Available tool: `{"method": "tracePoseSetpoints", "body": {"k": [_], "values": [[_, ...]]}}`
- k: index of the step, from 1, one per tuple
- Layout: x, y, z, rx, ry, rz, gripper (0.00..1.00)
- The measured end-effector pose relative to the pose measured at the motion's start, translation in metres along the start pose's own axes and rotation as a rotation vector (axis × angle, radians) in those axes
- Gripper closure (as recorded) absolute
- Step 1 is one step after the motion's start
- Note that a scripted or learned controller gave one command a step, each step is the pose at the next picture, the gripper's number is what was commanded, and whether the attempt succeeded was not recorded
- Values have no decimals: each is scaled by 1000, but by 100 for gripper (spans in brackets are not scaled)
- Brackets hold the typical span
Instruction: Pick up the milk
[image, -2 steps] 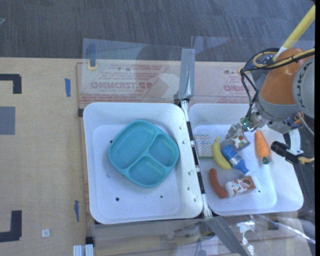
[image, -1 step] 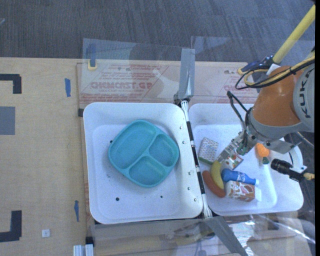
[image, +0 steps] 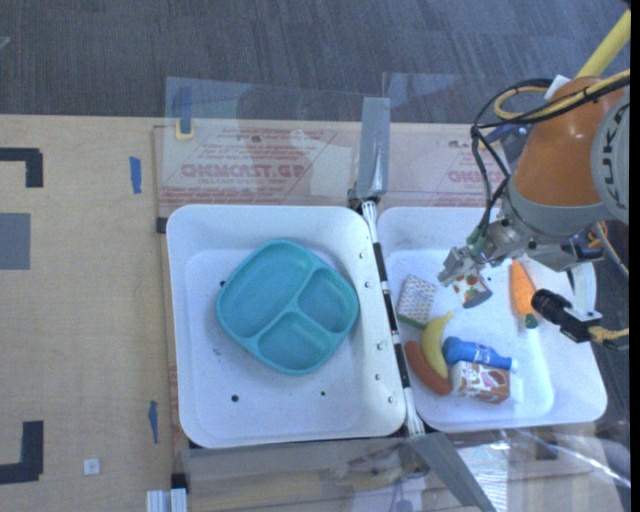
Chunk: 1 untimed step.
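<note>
In the right bin (image: 570, 395) a small white carton with red and dark print (image: 477, 290), which I take for the milk, lies near the bin's middle. My gripper (image: 462, 268) hangs just above its upper left edge, fingers open, and I see nothing held between them. The grey arm with its orange band (image: 560, 150) reaches in from the upper right and hides the bin's far right corner.
An orange carrot (image: 521, 288) lies right of the carton. Left and below it are a grey textured packet (image: 417, 297), a banana (image: 435, 340), a sausage (image: 425, 368), a blue bottle (image: 475, 353) and a brown-and-white pack (image: 482, 382). A teal divided plate (image: 288, 306) sits in the left bin (image: 200, 400).
</note>
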<state>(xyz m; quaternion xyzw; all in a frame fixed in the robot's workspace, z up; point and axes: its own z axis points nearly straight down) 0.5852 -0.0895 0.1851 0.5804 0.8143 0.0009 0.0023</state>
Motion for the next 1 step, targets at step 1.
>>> {"method": "tracePoseSetpoints", "body": {"k": [1], "values": [[94, -71, 0, 3, 4, -402, 100]]}}
